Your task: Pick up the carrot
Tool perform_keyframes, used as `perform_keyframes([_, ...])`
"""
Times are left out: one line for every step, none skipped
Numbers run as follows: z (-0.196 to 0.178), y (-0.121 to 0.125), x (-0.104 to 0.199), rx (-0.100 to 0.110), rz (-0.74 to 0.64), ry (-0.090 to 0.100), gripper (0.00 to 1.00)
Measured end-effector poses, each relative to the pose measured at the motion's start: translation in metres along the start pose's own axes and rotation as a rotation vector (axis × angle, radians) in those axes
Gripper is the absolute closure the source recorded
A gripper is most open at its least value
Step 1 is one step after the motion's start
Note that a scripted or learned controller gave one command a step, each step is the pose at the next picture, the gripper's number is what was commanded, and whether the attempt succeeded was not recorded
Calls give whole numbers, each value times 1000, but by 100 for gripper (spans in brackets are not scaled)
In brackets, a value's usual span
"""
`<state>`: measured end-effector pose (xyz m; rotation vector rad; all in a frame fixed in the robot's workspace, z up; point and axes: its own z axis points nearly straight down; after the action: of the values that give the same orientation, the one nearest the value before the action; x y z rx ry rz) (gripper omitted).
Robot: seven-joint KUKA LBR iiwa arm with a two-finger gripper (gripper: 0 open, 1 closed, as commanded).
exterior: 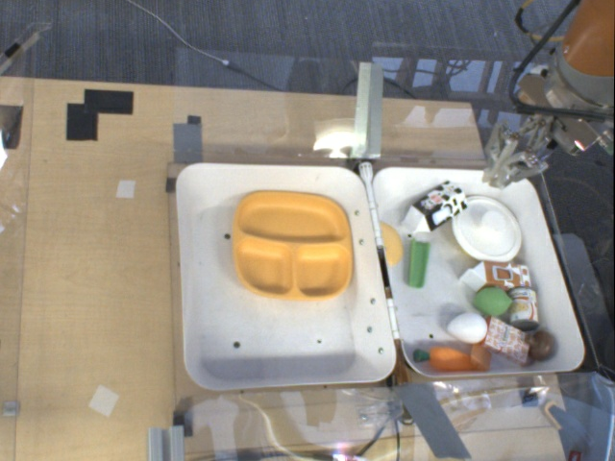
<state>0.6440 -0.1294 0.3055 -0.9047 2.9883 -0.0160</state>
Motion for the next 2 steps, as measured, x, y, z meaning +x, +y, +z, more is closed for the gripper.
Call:
perform_keyframes([124,80,-4,-22,4,15,100])
perform_keyframes([-32,112,37,-3,-138,-1,100])
